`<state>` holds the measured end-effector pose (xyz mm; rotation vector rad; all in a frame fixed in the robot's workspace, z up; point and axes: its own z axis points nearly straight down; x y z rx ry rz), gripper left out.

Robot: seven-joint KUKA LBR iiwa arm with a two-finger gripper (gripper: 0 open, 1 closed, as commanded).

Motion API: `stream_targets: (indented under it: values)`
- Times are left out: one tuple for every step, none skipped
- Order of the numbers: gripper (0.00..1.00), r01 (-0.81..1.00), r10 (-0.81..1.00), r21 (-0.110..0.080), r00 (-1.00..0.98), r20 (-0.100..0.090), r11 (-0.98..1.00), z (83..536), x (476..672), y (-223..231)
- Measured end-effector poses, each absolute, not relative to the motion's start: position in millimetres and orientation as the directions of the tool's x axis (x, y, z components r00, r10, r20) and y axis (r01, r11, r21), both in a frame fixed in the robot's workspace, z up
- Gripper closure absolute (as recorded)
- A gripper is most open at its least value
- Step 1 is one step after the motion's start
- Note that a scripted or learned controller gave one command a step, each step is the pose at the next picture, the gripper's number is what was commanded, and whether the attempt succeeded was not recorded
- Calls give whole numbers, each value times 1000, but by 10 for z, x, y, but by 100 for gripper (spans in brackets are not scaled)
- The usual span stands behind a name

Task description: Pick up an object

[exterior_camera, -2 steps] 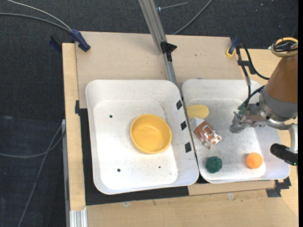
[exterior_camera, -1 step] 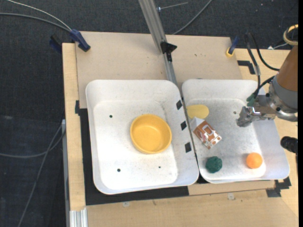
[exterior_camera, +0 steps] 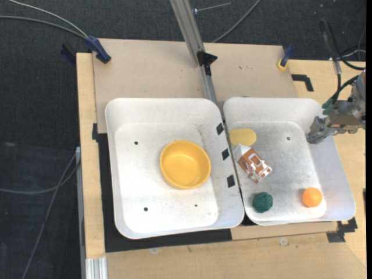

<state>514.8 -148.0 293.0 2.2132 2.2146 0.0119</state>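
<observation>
Dark carpet floor (exterior_camera: 40,214) surrounds a wooden bench (exterior_camera: 151,68).

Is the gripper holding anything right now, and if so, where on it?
Nothing is held. The gripper is at the right bin's right rim, apart from the orange ball, green ball, carton and yellow piece.

no readable text, labels, numbers

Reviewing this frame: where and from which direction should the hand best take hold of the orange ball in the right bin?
Probably straight down from above, closing across the middle of the orange ball. It is round, so any pair of opposite sides serves, and it sits apart from the green ball. Set the fingers parallel to the right bin wall beside it.
</observation>
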Motion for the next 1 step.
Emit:
stream_targets:
  values:
    - [100, 1000, 1000, 0, -6, 4, 6, 2925, 5194, -892]
